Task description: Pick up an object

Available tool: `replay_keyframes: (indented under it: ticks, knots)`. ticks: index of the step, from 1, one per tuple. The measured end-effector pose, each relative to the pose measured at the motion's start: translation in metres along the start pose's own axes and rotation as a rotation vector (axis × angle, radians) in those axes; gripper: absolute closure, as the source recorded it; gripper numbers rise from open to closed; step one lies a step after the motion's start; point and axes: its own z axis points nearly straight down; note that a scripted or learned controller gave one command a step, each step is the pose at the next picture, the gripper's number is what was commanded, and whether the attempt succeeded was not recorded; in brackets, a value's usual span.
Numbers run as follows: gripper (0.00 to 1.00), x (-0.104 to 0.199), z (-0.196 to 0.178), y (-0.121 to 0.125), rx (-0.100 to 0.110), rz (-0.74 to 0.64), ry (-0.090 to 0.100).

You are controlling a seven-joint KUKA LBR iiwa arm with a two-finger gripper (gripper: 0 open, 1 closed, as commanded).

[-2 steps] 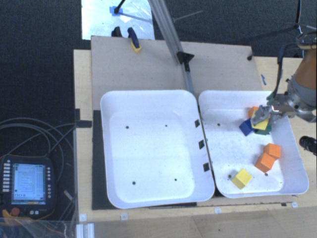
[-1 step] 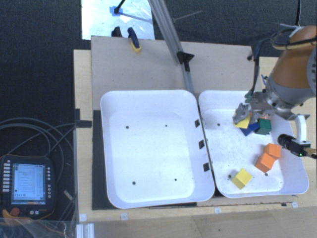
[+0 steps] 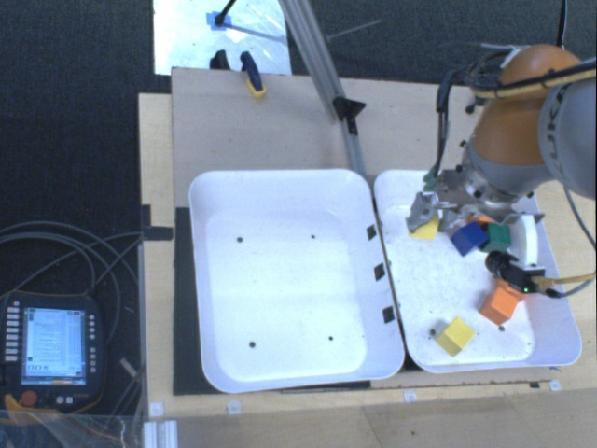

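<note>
Near edge of the right bin point(image 3: 560, 348): a yellow cube point(image 3: 456, 335), then an orange block point(image 3: 501, 303). Farther back, the gripper point(image 3: 427, 211) hovers at a yellow piece point(image 3: 426, 231) — grip state, can't tell.

No readable text, labels or numbers

Two white bins point(image 3: 280, 194), two yellow blocks point(image 3: 456, 336), one blue block point(image 3: 468, 239), one orange block point(image 3: 501, 303), one green block point(image 3: 499, 236), one pendant point(image 3: 51, 351).
</note>
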Motion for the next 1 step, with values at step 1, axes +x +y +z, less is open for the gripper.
replay_keyframes:
  ticks: [1]
  knots:
    - [1.00, 0.0494, -0.0161, 0.0043, -0.002, 0.000, 0.000]
